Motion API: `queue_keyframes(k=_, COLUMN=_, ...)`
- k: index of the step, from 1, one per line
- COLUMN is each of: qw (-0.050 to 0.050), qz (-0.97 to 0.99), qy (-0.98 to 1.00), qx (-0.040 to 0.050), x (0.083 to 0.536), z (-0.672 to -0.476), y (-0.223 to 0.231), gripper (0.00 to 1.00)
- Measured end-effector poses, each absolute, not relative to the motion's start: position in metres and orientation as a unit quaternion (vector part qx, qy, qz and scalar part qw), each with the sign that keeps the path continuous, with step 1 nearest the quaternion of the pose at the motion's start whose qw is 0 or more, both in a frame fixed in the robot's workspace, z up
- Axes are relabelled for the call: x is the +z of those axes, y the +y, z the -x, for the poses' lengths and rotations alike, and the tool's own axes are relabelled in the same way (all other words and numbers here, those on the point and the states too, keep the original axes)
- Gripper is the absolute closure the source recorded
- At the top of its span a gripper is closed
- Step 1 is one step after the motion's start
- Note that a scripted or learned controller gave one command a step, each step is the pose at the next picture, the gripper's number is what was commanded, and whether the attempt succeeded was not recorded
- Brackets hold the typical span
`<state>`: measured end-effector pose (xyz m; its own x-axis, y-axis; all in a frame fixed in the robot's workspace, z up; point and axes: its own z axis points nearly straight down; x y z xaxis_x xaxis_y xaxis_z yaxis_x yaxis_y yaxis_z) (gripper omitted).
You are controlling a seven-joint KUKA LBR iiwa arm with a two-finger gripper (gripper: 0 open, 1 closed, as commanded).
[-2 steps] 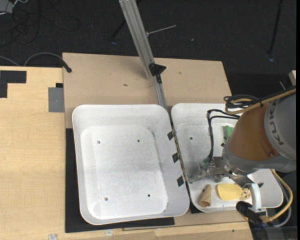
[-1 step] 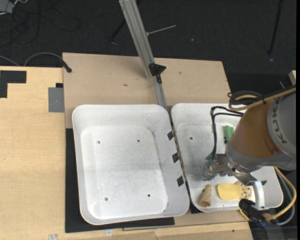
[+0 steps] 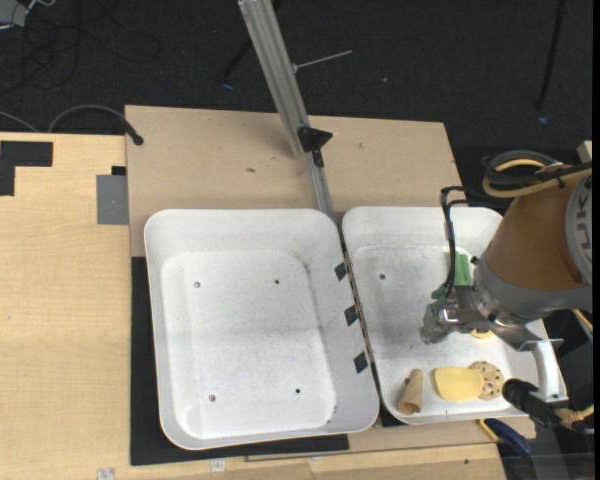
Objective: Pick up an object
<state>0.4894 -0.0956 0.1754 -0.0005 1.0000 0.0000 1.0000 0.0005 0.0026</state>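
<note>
My gripper [image 3: 442, 326] is low inside the right bin [image 3: 392, 258], reaching in from the right under the orange wrist band. A green object [image 3: 463, 268] shows just above the gripper, partly hidden by the arm. Near the bin's front edge lie a tan cone-shaped piece [image 3: 411, 391], a yellow flat piece [image 3: 455, 384] and a brown speckled cookie-like disc [image 3: 487, 378]. The gripper is above and slightly right of the cone, apart from it. A small yellow bit [image 3: 481, 335] peeks out below the wrist.
The left bin [image 3: 170, 238] lies beside the right one, joined by black clips [image 3: 351, 314] along the shared rim. A slanted metal rail [image 3: 280, 78] rises behind the bins. Cables hang at the arm's upper right.
</note>
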Motion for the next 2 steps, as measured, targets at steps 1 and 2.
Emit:
queue_keyframes(k=1, qw=0.001, qz=-0.707, qy=0.707, qx=0.0006, x=0.217, z=-0.491, y=-0.098, gripper=1.0)
queue_keyframes(k=2, qw=0.001, qz=-0.707, qy=0.707, qx=0.001, x=0.27, z=-0.492, y=-0.099, gripper=1.0)
